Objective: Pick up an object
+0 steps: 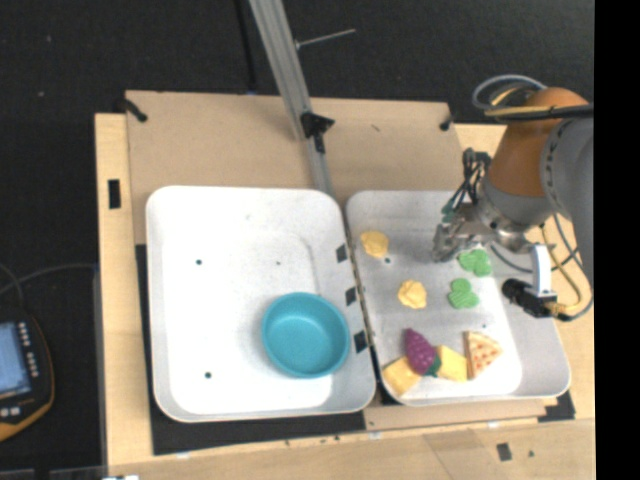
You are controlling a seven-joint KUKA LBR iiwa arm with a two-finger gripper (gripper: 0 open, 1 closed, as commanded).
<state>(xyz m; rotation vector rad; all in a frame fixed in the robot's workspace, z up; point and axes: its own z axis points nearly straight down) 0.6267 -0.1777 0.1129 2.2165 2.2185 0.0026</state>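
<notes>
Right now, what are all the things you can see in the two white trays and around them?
bins: 2, white, side by side on the bench, left bin, right bin
bowl: 1, blue, near front of the left bin
yellow pieces: 2, in the right bin, one near its left wall, one in the middle
green pieces: 2, right bin, one by the gripper, one just below it
purple piece: 1, front of the right bin
yellow blocks: 2, beside the purple piece
pizza slice toy: 1, orange-yellow, front right
pole: 1, grey, behind the bins
handheld screen: 1, far left
arm: 1, grey and orange, right side
gripper: 1, over the right bin
</notes>
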